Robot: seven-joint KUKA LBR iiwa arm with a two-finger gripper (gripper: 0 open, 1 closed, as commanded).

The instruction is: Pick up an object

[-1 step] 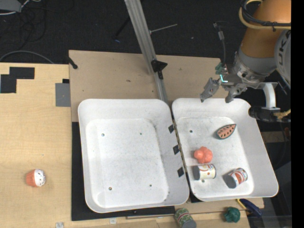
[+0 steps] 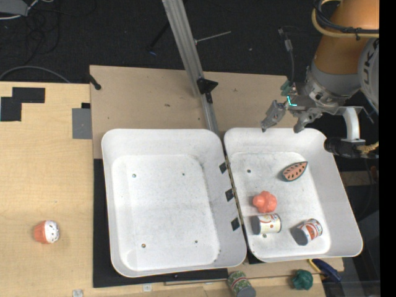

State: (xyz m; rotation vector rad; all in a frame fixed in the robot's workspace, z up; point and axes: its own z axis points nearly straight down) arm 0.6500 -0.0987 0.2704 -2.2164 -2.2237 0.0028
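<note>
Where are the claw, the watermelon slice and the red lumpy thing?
claw [image 2: 286,121]: camera view, midway between its two fingertips, above the right bin's far edge.
watermelon slice [image 2: 294,171]: camera view, middle of its flesh.
red lumpy thing [image 2: 265,201]: camera view, its top surface.

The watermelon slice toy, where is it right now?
In the camera view, the watermelon slice toy lies in the right bin, toward its far right side, above the red lumpy toy.

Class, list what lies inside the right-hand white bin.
The right bin holds a watermelon slice toy, a red lumpy toy and two small cans. Nothing visibly covers them; undersides can't be seen.
</note>
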